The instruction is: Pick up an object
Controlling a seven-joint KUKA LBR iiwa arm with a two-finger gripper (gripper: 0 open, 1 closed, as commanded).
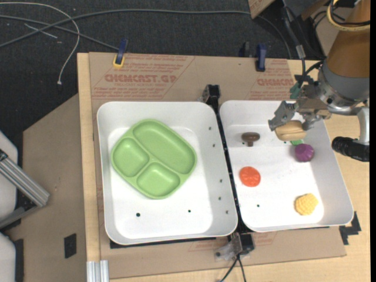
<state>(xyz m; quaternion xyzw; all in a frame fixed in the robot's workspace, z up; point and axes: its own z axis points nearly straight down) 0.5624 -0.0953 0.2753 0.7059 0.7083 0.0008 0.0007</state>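
Note:
My gripper point(290, 124) hangs over the back of the right bin point(329, 216), reaching in from the right. A tan, rounded object point(289, 132) with a green bit under it sits between the fingers, and the gripper is shut on it. It looks lifted slightly off the bin floor. Other loose pieces lie in the same bin: a small brown object point(251, 138) to the left of the gripper, a purple one point(304, 152) just in front of it, an orange-red one point(250, 176) and a yellow one point(305, 204) near the front.
The left bin point(117, 216) holds a green divided plate point(154, 157). A black clip point(211, 92) sits at the back where the two bins meet. Bare floor lies in the middle of the right bin.

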